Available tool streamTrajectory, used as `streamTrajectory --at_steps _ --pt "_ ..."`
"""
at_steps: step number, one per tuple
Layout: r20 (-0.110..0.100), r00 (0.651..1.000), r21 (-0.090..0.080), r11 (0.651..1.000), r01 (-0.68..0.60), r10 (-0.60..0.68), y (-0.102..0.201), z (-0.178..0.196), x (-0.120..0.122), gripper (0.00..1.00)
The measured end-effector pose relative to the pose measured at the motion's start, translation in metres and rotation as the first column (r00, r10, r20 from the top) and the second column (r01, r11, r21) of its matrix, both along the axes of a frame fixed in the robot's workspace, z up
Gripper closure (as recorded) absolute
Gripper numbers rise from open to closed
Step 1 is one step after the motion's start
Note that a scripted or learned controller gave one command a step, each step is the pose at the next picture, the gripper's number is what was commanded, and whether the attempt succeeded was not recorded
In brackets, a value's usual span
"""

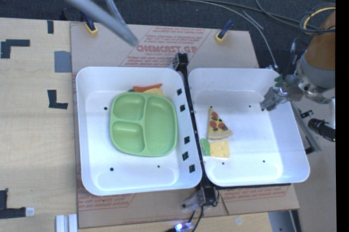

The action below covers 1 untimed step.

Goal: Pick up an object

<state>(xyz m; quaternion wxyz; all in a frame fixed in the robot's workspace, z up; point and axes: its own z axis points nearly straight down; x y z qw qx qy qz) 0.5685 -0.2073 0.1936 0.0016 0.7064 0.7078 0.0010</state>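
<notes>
White plastic forms the two shallow bins, side by side on a brown cardboard sheet (163, 42). In the left bin (90, 116) a green divided tray (144, 123) lies flat, and it hides most of an orange piece (147, 87) and a pale yellow piece (155, 91) that stick out behind its far edge; what these are is hard to make out. In the right bin (283, 154), near the divider, lies a toy pizza slice (217, 125), and just beside it a yellow cheese-like square (220, 149) with a small green bit (205, 146) at its left. The gripper (271, 101) is over the far right rim of the right bin, well apart from the pizza slice. It is small and blurred, so I cannot tell its state, and no object is seen in it. The arm behind it is cut off by the frame
</notes>
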Motion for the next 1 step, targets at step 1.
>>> streamTrajectory --at_steps 1 --pt "0.0 1.0 0.0 1.0 0.0 0.0 -0.0057 0.0452 0.0048 1.0"
